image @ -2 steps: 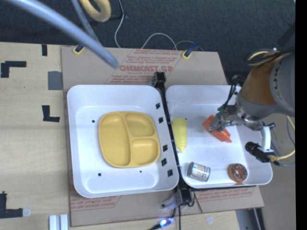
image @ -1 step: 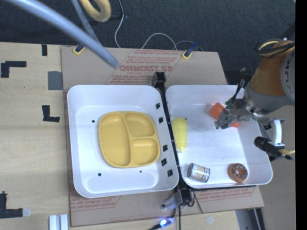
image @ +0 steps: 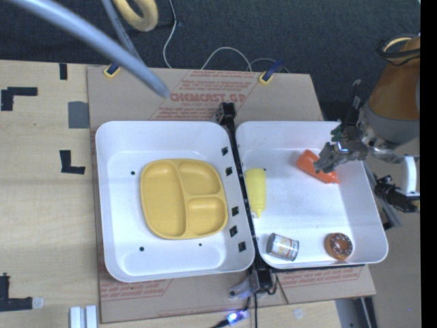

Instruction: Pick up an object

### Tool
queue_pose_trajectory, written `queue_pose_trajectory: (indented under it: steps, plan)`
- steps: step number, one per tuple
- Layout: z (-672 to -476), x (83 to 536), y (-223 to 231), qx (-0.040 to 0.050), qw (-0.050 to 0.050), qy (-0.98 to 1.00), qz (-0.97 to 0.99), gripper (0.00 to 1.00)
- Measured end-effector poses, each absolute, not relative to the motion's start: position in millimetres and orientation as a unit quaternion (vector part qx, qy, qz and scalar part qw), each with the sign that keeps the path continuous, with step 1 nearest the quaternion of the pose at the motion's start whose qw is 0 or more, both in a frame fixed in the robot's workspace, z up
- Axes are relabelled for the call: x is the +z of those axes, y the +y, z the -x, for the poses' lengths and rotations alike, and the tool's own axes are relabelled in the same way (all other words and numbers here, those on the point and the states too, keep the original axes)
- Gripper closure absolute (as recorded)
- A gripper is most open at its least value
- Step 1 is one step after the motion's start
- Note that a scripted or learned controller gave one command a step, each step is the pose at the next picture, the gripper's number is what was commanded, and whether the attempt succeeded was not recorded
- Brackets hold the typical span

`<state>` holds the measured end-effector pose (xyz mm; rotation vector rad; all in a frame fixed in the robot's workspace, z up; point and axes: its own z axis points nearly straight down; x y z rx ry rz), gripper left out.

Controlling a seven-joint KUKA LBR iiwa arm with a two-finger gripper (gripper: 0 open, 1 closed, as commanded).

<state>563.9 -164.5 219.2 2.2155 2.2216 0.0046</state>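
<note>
- The gripper [image: 332, 157] sits low in the right bin [image: 355, 248], at the orange block [image: 314, 164] near the bin's far right side; whether the claw is apart or together, I cannot tell.
- The block lies partly under the gripper, touching or nearly so. An off-centre closure could push it away rather than catch it.
- The bin wall is near the gripper, so a sideways correction risks a bump against it.
- The block looks small and angular; it may twist out on lifting.
- The banana [image: 256, 190], can [image: 282, 247] and donut [image: 339, 245] lie well apart from it, so they are unlikely to interfere.
- The tray [image: 183, 198] in the left bin [image: 116, 203] plays no part.
</note>
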Motion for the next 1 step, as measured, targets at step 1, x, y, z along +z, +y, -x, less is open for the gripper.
queue_pose_trajectory:
  steps: [1]
  plan:
    - [-564.4, 225.6, -163.7, 0.0002, 0.000, 0.708, -0.706, 1.00]
